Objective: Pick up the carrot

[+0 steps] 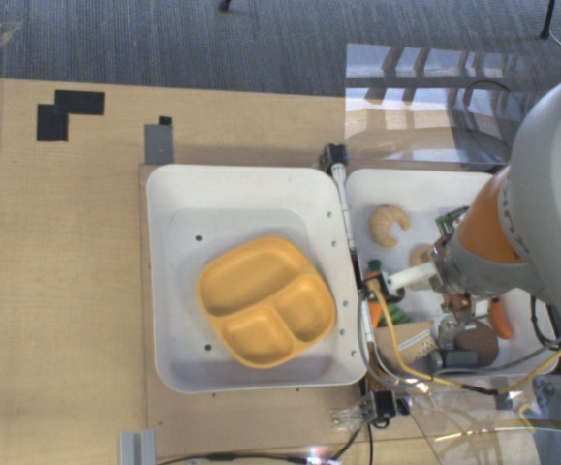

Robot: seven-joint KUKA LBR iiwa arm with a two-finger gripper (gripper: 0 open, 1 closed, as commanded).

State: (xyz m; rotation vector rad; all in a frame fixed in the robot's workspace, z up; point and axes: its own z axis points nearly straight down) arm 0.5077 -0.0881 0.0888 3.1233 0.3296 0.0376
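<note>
Camera view: arm reaches in from right of frame over the right bin (425, 184), claw (457, 342) low at lower right; can't tell whether it's spread or pinched, no obj seen in it. Carrot (499, 319) shows as an orange sliver just right of the claw, partly hidden by the wrist; croissant (389, 223) sits upper left in that bin, yellow plate (265, 300) in left bin (173, 260). Looks like approach/grasp step, nothing lifted yet; next move prob needs the claw centred on the carrot, then close & lift.

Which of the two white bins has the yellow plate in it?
The left bin, farther from the arm, holds the yellow divided plate. The right bin holds a croissant and other small items.
</note>
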